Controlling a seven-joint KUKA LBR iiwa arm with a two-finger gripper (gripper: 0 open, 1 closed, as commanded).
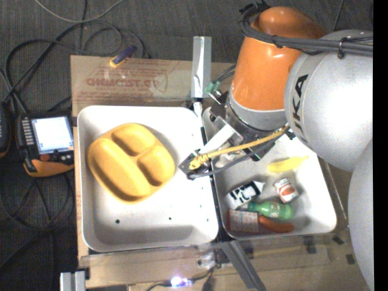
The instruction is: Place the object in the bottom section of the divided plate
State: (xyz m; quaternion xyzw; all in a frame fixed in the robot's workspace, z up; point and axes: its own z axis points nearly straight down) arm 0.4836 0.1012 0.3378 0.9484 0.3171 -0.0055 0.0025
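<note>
You cannot tell how wide the jaws stand or whether they hold anything: the wrist of the arm [315, 102] hides them above the wall between the two bins. Just beside it, the yellow divided plate [130, 161] lies in the left bin [121, 235]. The right bin [321, 205] holds a black-and-white box [245, 193], a red can [285, 190] and a green bottle [274, 210].

Camera, one: fixed above my two white bins, looking down at a slant, left bin [85, 162] and right bin [326, 206] side by side. Range: middling, floor [151, 11] in view beyond; my arm [330, 102] reaches in from the view's right, close under the lens.
</note>
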